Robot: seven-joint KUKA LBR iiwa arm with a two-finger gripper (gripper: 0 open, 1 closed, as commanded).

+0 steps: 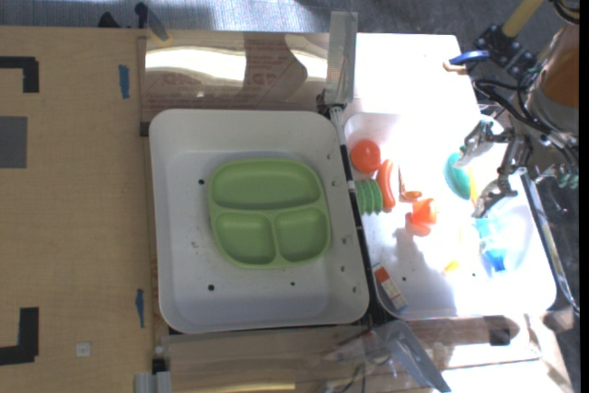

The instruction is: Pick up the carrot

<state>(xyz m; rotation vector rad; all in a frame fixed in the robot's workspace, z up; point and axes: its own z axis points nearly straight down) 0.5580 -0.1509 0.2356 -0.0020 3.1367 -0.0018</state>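
Left of the gripper, well apart from it, we saw the carrot lying beside an orange ball; its jaws stood open, holding nothing.

Green divided plate, white bins, orange carrot, red-orange ball

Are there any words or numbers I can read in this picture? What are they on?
No words or numbers can be read here.
The brown panel behind the left bin carries faint reddish print, too blurred to read.
A small red and white label at the right bin's near corner is too small to read.
The green tray and the toys bear no text.
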